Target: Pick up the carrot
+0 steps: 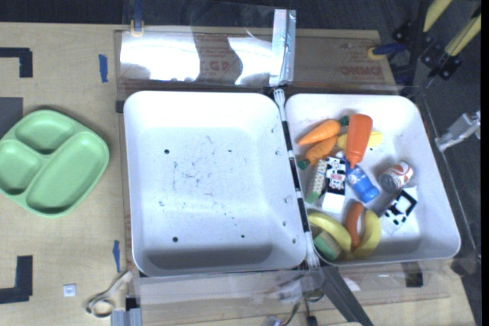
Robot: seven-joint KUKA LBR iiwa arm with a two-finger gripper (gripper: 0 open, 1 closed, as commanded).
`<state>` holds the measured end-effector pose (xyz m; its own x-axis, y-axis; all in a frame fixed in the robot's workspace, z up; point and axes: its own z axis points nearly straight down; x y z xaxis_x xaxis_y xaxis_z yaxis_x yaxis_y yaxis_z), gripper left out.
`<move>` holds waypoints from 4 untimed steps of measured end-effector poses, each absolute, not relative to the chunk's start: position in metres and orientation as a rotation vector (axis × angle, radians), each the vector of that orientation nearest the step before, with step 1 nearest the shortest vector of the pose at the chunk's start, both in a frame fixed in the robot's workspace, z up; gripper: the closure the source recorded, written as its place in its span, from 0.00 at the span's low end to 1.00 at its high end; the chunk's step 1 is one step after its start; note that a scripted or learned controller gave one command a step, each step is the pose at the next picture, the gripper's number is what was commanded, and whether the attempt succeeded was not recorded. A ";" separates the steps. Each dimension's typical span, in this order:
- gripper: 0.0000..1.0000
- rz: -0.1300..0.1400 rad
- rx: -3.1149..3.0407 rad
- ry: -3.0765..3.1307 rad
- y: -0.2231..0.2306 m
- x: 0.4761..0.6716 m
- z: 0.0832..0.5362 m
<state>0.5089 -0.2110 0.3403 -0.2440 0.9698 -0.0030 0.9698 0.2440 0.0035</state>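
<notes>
Two white bins (202, 107) wait; carrot (318, 132) untouched at right, so I must approach first; gripper state, cannot tell.

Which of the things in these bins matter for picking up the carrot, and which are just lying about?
Part of the job:
- carrot, at the back left of the right bin

Just lying about:
- orange bottle beside the carrot
- bananas at the bin's front
- small can
- blue packet
- left bin
- green divided plate on the bench
</notes>
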 end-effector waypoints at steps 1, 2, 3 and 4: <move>0.00 0.001 2.002 2.419 -0.224 0.479 0.189; 0.00 0.011 2.416 1.998 -0.221 0.521 0.147; 0.00 0.014 2.710 1.561 -0.207 0.549 0.142; 0.00 0.009 2.807 1.391 -0.175 0.545 0.123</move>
